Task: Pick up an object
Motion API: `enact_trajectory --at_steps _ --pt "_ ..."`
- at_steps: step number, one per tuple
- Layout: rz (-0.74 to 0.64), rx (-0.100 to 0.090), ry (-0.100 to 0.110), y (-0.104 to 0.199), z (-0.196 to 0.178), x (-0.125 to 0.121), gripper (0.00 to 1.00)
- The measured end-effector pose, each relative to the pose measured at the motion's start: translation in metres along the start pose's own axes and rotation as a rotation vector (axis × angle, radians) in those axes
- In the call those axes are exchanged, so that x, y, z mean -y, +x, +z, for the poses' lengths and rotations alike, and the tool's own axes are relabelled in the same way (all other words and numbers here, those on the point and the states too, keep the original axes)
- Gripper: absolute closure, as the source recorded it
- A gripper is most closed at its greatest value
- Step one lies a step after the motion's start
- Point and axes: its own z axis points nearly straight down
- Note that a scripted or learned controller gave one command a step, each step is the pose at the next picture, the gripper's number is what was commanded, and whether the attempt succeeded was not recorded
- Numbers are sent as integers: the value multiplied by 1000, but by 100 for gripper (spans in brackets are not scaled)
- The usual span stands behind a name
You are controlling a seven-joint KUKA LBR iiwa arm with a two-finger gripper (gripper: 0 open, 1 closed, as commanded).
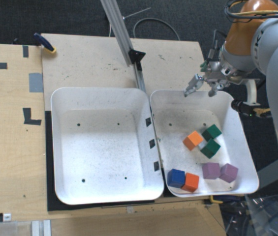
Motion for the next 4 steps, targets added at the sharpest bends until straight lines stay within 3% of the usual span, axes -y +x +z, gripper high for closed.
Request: enact_trajectory --at_steps 1,2,3,4 --pt "6 2 -6 -34 -79 89 0" --pt "1 -4 7 -8 34 85 0" --pt "-3 -3 3 43 105 80 0" --pt "9 0 2 -21 90 145 0"
